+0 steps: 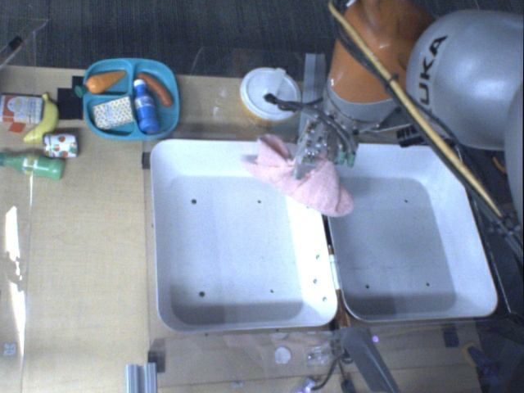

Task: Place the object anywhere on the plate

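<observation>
Two bins: white trays side by side on the bench (82,285), left bin (229,244), right bin (409,244).
Arm: grey with an orange band, reaching in from the right.
Hand (309,164): over the far rim between the bins, fingers pinching a pink cloth (315,188).
Cloth: hangs crumpled (lower end draped across the seam of the two bins).
Plate (131,97): blue, divided, holding toy food, on the bench beyond the left bin's far left corner, well apart from the cloth.

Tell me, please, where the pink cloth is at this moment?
The pink cloth hangs at the gripper, over the inner rims where the left bin meets the right bin, near their far edges.
</observation>
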### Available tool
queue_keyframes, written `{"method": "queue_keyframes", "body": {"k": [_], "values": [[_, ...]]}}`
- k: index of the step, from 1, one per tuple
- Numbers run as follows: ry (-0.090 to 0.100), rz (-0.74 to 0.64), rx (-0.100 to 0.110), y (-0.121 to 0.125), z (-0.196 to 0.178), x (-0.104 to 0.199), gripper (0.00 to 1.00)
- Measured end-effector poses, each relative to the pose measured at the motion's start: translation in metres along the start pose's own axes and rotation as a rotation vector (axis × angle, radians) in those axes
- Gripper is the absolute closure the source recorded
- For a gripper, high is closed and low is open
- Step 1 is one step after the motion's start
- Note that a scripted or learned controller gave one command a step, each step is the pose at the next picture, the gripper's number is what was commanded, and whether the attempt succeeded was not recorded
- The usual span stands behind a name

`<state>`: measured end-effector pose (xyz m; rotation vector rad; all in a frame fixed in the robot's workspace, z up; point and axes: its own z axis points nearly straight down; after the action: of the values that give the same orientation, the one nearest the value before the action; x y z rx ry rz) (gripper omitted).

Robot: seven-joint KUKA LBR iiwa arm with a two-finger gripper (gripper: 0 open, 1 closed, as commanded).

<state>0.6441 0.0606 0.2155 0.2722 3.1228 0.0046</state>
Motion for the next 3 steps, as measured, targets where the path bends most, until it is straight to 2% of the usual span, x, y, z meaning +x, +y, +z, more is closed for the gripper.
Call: {"method": "queue_keyframes", "body": {"k": [1, 3], "values": [[0.0, -0.173, 0.0, 0.043, -0.01, 0.007, 1.0], [-0.001, -0.176, -0.002, 0.138, -0.012, 0.026, 1.0]]}}
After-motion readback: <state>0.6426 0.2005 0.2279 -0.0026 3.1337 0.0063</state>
